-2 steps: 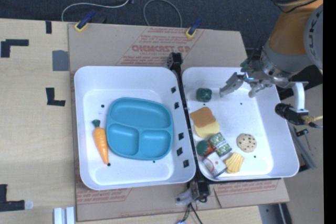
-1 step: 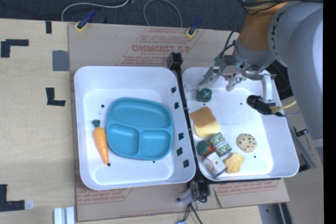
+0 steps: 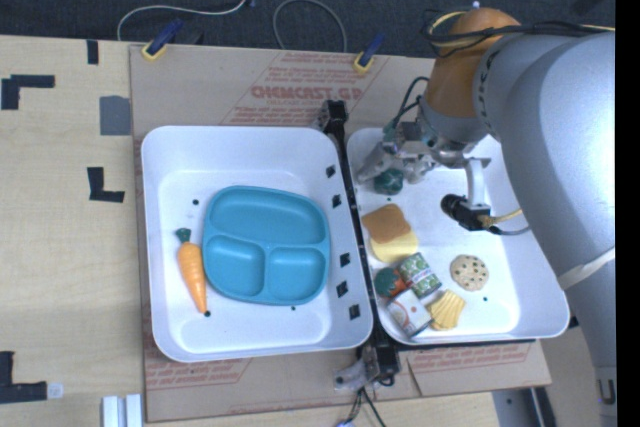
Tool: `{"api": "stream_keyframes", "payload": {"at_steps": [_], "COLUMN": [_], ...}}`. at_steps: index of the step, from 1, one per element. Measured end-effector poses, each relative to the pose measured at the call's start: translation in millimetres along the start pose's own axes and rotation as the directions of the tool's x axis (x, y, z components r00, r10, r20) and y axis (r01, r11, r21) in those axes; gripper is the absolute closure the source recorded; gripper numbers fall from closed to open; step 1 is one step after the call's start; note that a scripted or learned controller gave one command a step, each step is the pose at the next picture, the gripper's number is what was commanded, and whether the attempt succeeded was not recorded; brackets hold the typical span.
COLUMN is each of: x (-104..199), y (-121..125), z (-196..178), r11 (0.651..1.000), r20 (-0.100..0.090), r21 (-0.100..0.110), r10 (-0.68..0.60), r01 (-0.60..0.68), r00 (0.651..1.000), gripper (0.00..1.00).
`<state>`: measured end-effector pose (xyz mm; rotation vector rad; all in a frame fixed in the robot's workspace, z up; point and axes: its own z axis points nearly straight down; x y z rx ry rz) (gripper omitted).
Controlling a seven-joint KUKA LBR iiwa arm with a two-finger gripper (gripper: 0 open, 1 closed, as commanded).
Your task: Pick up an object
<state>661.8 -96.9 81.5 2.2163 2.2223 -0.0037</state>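
**Arm reaching into the right bin**

The gripper (image 3: 392,167) is hovering low at the upper left of the right bin (image 3: 540,315), right over a small dark green object (image 3: 389,182). It looks like the grasping step; next it needs to close and lift cleanly. I cannot tell how it is set, nor whether it is touching the object.
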Motion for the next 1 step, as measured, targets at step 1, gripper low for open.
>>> {"api": "stream_keyframes", "payload": {"at_steps": [1], "x": [0.0], "y": [0.7], "z": [-14.2], "r11": [1.0], "r20": [-0.001], "r21": [-0.002], "r10": [0.0], "r01": [0.0], "r00": [1.0], "gripper": [1.0]}}
